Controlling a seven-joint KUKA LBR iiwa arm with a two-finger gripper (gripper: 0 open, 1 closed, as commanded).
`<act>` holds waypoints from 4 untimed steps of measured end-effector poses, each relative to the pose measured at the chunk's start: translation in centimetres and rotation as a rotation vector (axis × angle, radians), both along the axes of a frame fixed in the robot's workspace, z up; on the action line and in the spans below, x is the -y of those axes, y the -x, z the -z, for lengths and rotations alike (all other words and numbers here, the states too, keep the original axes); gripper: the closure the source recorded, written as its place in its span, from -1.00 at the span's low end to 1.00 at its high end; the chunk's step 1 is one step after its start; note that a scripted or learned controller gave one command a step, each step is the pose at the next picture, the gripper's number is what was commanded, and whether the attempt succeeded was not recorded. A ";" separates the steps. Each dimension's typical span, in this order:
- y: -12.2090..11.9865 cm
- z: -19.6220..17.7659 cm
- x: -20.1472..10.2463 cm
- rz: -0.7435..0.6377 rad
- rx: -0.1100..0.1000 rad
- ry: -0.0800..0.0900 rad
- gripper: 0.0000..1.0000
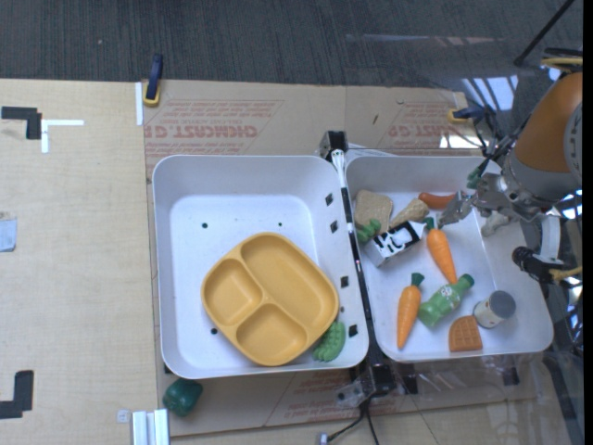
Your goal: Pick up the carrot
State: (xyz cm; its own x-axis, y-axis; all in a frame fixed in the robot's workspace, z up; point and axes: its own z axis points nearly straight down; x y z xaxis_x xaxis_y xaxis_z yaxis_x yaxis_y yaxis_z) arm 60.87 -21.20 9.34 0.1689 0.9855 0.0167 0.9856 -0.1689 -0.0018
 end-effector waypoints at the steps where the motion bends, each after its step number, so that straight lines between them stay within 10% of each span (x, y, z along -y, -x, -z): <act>1: 2.7 0.2 -5.4 -0.015 -0.004 0.017 -1.00; 2: 10.3 0.2 -7.5 -0.167 -0.001 0.017 -1.00; 4: 13.0 0.2 -9.6 0.186 -0.003 0.016 -1.00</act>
State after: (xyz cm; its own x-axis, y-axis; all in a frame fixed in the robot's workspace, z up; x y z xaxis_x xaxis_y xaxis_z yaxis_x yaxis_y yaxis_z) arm 47.89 -11.65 9.10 0.3481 0.9374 0.0010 0.9374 -0.3481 -0.0008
